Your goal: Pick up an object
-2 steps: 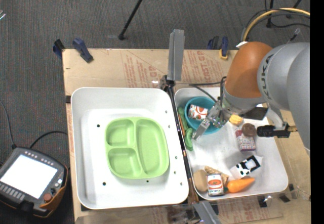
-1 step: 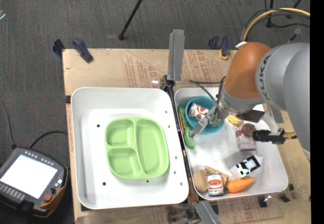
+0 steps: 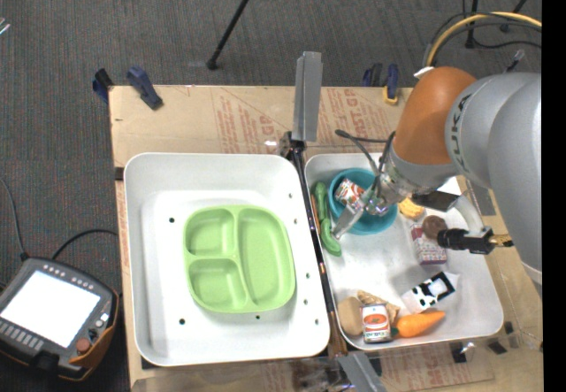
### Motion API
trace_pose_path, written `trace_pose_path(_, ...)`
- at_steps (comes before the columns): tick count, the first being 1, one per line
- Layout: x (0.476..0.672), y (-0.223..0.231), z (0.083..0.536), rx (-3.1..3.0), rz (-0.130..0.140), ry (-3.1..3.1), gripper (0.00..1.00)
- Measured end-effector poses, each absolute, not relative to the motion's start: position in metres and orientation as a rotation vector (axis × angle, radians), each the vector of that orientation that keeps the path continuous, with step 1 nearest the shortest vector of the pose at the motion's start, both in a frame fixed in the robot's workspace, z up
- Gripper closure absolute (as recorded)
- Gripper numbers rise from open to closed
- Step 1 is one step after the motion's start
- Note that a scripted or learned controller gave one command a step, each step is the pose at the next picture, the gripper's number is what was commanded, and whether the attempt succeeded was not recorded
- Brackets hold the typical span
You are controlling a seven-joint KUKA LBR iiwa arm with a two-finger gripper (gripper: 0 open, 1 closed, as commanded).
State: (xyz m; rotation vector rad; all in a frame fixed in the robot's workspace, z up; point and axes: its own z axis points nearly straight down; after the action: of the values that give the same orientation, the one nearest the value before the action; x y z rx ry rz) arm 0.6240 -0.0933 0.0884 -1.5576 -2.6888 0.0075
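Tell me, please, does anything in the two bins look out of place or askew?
Nothing looks spilled or damaged. The green divided plate lies alone and flat in the left bin, while the right bin is a loose jumble around the teal bowl.

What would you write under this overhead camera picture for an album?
Robot arm reaches into the right bin, gripper at a teal bowl; a green tray sits in the left bin.

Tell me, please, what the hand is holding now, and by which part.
It cannot be told. The hand is low over the teal bowl in the right bin, beside a small red-and-white item, but no grip is visible.
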Motion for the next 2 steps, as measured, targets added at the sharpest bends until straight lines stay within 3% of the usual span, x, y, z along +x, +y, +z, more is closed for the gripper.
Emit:
trace_pose_path(1,0.632,-0.091,0.088,-1.711,0.032,-2.569,0.00)
trace_pose_path(2,0.634,-0.177,0.097,-1.918,0.000,-2.484,0.00)
